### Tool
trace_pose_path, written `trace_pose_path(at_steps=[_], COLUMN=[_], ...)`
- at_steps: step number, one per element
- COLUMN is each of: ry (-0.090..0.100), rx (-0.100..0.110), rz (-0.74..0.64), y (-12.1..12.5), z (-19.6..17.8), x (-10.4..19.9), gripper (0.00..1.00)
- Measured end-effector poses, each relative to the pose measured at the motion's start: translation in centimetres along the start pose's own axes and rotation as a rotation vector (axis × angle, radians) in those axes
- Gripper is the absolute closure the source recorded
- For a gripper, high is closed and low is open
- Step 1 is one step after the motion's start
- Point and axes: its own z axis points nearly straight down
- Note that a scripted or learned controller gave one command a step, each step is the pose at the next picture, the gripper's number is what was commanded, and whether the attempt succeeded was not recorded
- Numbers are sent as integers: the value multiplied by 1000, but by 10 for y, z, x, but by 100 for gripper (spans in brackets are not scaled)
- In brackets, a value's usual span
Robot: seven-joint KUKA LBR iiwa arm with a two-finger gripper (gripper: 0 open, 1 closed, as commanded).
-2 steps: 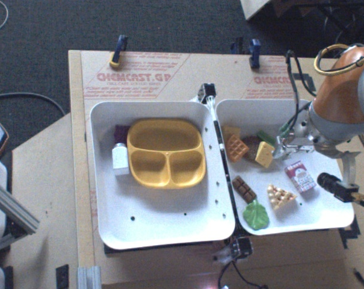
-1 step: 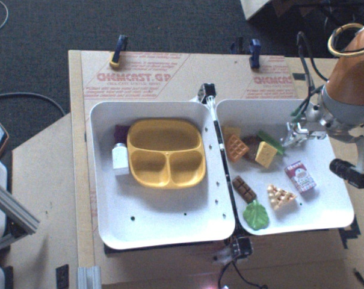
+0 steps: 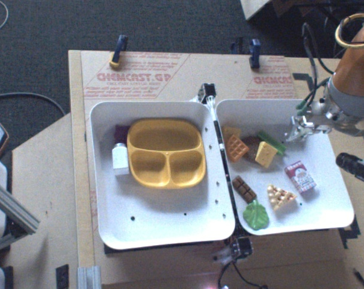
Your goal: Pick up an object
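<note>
Green leaf (image 3: 256, 214) nearest, gripper (image 3: 295, 129) beside cheese wedge (image 3: 266, 154).

My grey arm with its orange band (image 3: 352, 71) reaches in from the right; my metal two-finger gripper (image 3: 296, 129) hangs low over the right bin's far-right part.

My claw (image 3: 299, 129) looks like bare metal, dully shiny; both white bins (image 3: 103, 179) seem smooth plastic with a soft sheen; the yellow divided plate (image 3: 166, 152) looks glossy plastic; the board (image 3: 79, 161) under the bins resembles matt brown cardboard or wood, printed red; the floor (image 3: 49, 23) looks like rough dark carpet.
</note>
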Motion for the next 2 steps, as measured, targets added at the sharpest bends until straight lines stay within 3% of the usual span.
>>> trace_pose_path(at_steps=[2], ry=[3], rx=[1], rz=[-6], y=[38], z=[-4], x=[107], gripper=[100])
